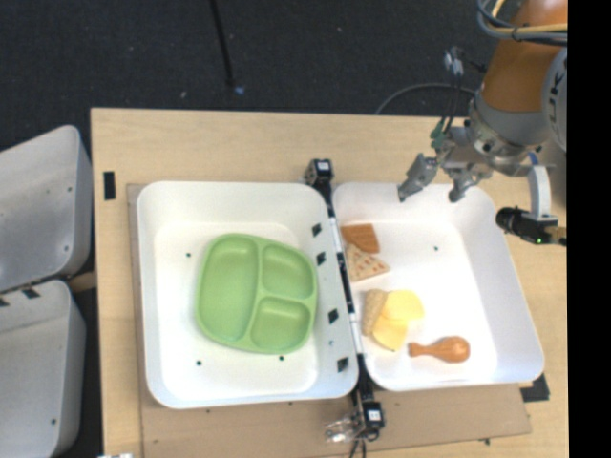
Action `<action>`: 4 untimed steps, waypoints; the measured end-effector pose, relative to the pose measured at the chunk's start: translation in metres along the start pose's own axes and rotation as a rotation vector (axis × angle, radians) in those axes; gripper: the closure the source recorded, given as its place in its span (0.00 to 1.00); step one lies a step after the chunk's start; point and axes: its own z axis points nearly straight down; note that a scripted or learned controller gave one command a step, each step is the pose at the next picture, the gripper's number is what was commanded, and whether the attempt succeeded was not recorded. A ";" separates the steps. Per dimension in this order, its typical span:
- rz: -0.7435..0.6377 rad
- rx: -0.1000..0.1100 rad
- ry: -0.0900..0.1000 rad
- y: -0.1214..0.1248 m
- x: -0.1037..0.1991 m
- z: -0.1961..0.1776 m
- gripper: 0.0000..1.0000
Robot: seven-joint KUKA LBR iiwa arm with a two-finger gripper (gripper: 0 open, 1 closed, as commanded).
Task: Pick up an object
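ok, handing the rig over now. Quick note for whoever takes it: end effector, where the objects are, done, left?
End effector: open, holding nothing, poised over the far edge of the right bin.
Right bin: orange wedge and cracker-like triangle against the left wall; yellow pieces nearer the front; brown drumstick-shaped toy by the front right.
Left bin: green divided plate.
Done: nothing picked.
Left: descend, grasp one object, lift.
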 end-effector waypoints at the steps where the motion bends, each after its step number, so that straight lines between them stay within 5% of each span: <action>1: -0.002 -0.012 -0.001 0.002 0.000 -0.007 0.00; 4: 0.001 -0.007 -0.003 -0.002 -0.001 0.145 0.00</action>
